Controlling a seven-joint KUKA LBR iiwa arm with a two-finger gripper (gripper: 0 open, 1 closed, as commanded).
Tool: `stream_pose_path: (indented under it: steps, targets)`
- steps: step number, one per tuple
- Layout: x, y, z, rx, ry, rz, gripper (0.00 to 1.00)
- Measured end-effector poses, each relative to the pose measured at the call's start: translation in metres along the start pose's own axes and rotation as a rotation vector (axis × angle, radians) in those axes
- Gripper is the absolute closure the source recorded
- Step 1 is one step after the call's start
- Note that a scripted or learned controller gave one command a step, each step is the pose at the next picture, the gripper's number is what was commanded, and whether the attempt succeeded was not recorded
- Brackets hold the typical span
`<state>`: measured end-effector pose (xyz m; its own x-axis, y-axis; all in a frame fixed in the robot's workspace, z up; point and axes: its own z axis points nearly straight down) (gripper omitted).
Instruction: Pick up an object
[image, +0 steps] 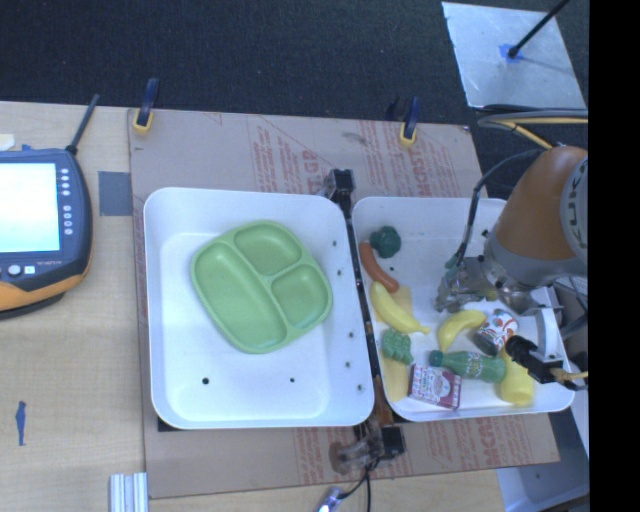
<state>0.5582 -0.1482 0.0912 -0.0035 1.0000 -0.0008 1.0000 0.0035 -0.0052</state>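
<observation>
Over the right bin (420, 215), the gripper (458, 290) hangs just above a banana (458, 324); whether its grip is parted or closed cannot be told.

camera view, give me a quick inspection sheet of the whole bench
surface: brown cardboard sheet under two shallow white bins.
job's things: right white bin holds two yellow bananas, an orange carrot, green toy vegetables, a green bottle, a red-and-white carton.
clutter: green divided plastic tray in left white bin.
grippers: two-finger gripper low over right bin; fingers unclear.
cables: black cable along arm.
surroundings: orange-edged control pendant, three clamps.
</observation>
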Motion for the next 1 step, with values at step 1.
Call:
stream_pose_path:
  steps: [1]
  targets:
    - [-0.0246, 0.0582, -0.0265, -0.003, 0.0, -0.001, 0.0]
